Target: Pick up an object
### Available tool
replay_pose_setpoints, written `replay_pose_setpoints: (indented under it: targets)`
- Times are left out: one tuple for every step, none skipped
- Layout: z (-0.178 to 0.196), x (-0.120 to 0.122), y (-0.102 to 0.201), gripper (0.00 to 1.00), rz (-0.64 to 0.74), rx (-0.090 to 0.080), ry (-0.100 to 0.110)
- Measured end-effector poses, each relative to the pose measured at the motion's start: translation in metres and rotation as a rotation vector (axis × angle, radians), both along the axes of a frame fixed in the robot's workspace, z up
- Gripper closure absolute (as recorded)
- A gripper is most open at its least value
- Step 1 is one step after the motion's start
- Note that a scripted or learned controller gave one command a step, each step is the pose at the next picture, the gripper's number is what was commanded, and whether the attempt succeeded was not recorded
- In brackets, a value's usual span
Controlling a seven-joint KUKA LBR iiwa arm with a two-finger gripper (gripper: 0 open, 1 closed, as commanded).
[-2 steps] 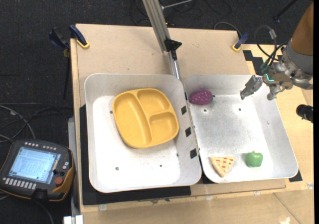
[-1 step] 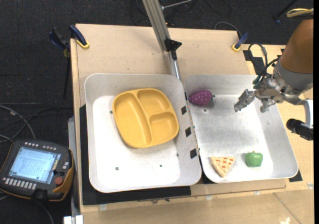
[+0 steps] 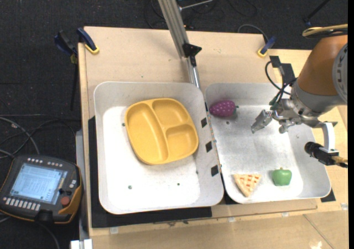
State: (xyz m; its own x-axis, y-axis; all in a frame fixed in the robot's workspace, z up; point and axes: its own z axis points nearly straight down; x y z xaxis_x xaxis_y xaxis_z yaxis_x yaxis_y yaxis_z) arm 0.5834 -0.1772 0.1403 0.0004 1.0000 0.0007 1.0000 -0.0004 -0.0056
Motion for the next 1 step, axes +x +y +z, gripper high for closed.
replay_pose_setpoints:
  targets:
    - [-0.0461,0.0004,0.0004,0.00,0.000,-0.002,-0.006]
